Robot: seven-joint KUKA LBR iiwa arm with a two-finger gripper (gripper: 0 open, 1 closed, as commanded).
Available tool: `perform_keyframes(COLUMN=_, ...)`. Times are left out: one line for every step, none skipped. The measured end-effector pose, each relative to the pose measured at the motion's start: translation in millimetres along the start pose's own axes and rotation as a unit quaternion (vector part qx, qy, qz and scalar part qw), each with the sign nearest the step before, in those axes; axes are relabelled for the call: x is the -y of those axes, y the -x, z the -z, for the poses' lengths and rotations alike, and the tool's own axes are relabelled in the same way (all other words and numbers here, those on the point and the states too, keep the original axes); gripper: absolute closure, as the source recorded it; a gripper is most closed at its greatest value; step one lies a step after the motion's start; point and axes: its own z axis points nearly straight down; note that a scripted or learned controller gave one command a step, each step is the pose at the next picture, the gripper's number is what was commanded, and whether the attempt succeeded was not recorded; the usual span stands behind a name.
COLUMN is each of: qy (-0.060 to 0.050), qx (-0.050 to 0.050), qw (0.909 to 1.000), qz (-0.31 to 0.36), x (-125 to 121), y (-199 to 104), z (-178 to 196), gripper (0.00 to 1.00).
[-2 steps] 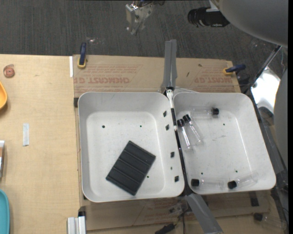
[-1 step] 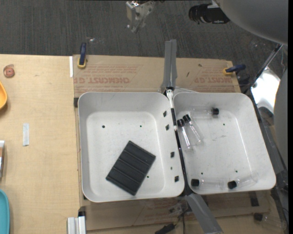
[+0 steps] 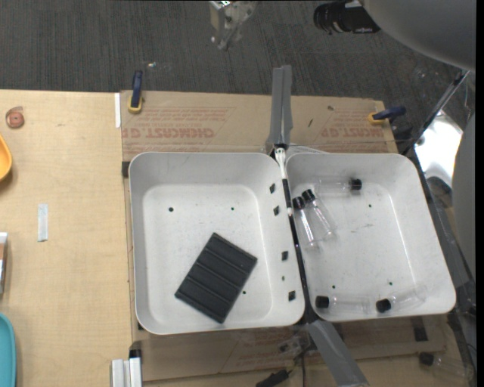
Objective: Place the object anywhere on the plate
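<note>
The task is judged to be at its opening step: no object has been set on the plate [image 3: 217, 277], a dark ribbed slab that lies askew in the left bin [image 3: 151, 181]. The objects to be moved, clear vials with black caps, all lie in the right bin [image 3: 404, 189]. Five vials are counted, though their clear bodies are hard to trace: one vial [image 3: 340, 185] near the far wall, two vials [image 3: 314, 219] side by side against the left wall, and two more vials [image 3: 397, 302] along the near wall. One plate and two bins are counted. What appears to be the gripper [image 3: 224, 19] is seen small and blurred at the top edge, well apart from both bins; whether it is open or closed cannot be told. Next, a descent over one vial is called for, with the grip set across its narrow body.
</note>
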Motion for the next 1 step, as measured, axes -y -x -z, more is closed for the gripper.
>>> perform_keyframes(qy=-0.001, qx=0.001, qw=1.0, qz=0.0, x=-0.8, y=0.1, z=7.6, gripper=1.0)
